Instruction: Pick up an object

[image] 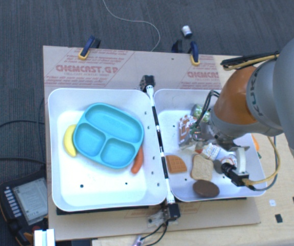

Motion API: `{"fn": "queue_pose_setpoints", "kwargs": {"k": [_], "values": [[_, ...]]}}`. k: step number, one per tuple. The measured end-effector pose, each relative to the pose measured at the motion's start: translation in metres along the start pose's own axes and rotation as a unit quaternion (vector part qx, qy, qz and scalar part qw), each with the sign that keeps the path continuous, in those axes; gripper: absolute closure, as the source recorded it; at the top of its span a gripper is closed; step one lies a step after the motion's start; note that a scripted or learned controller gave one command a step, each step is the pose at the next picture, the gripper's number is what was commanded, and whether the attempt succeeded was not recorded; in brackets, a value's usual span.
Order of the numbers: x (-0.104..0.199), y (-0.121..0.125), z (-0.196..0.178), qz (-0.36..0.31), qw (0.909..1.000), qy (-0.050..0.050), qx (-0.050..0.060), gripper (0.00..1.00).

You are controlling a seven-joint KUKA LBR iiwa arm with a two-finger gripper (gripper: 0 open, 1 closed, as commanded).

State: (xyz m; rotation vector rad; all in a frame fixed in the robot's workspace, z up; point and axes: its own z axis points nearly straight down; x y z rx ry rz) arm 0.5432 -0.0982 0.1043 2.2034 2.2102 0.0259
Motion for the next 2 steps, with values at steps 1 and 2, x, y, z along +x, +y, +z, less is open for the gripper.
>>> {"fn": "queue_pose_setpoints", "kwargs": {"k": [1, 2], "values": [[0.071, -0.046, -0.081, 0.001, 0.9999, 0.002, 0.014, 1.0], [0.179, -0.049, -0.128, 0.001, 0.9999, 0.002, 0.014, 1.0]]}}
